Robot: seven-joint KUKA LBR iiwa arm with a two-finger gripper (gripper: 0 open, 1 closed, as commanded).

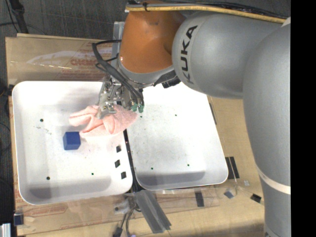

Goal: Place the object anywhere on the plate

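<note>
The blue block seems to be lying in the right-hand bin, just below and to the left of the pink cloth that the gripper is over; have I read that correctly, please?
Not quite: the blue block lies in the left bin, not the right bin. The rest holds: in the camera view it sits below and left of the pink cloth, with the gripper over that cloth.

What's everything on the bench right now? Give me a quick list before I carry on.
Shallow white plastic bins: two, white, side by side on the bench; left bin, right bin.
Small blue cube: one, blue, in the left bin, left of centre.
Crumpled pink cloth: one, pale pink, in the left bin near its right wall, right under the claw.
Brown cardboard sheet: one, brown, beneath the bins.
Arm: one, grey with an orange band, reaching in from the right.
Claw: one, metallic, at the cloth's top edge.
</note>
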